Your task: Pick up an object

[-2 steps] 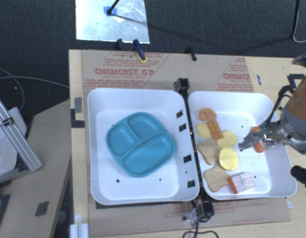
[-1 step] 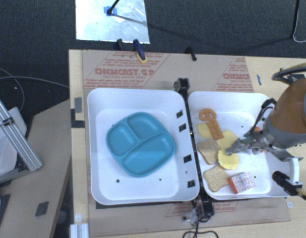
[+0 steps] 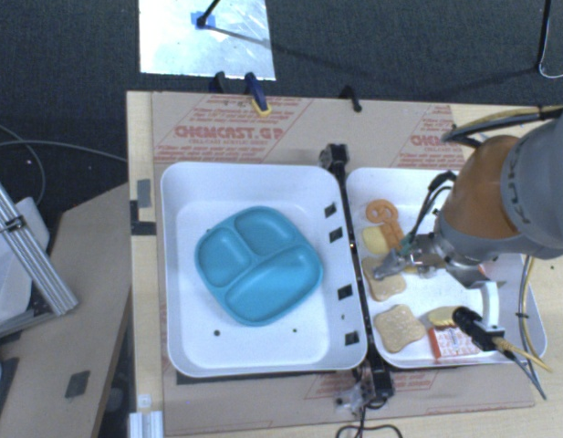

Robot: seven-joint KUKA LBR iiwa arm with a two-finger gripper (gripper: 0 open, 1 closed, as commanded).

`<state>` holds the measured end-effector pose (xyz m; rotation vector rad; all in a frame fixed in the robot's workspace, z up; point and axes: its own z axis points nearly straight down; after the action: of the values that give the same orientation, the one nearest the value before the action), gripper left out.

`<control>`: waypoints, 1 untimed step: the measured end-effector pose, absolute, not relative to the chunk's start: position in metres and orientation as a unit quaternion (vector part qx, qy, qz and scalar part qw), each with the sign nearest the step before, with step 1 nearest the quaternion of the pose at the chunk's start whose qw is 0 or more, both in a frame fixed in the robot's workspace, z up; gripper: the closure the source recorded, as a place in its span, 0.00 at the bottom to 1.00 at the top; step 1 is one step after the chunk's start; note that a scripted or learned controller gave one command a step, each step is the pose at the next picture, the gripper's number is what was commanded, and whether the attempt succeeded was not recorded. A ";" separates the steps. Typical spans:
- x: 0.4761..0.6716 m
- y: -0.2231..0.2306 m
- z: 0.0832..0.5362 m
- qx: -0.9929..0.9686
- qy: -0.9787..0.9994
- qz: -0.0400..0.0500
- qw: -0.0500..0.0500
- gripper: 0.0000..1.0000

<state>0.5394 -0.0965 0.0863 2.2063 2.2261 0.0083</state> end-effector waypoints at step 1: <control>0.584 -0.049 0.192 0.703 0.711 0.005 0.005 0.00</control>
<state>0.5845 -0.0494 0.1915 2.2020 2.2264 0.0169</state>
